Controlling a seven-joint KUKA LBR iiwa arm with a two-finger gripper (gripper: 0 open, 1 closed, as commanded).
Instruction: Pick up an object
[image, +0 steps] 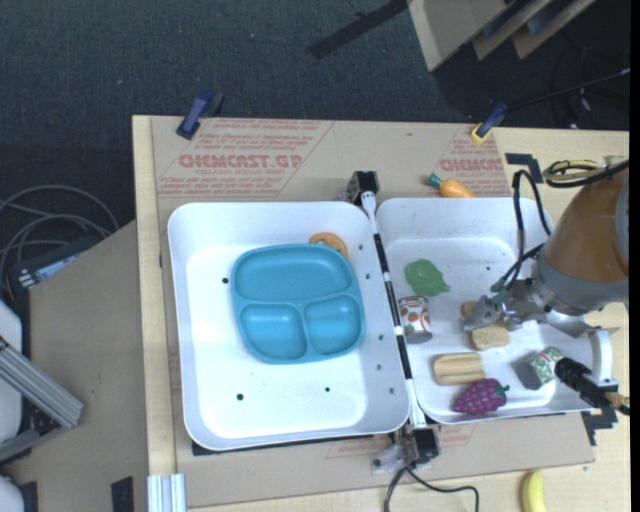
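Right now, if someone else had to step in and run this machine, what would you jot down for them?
Claw: low in the right white bin, over a small tan block; whether it grips anything cannot be told.
Right bin also holds: green leaf-shaped toy, small red-and-white can, tan bread-roll toy, purple grape bunch, green-labelled can.
Left white bin: blue three-section plastic tray, with a small orange-brown ring-shaped item behind it.
Done: nothing visibly lifted.
Left: get one object up.
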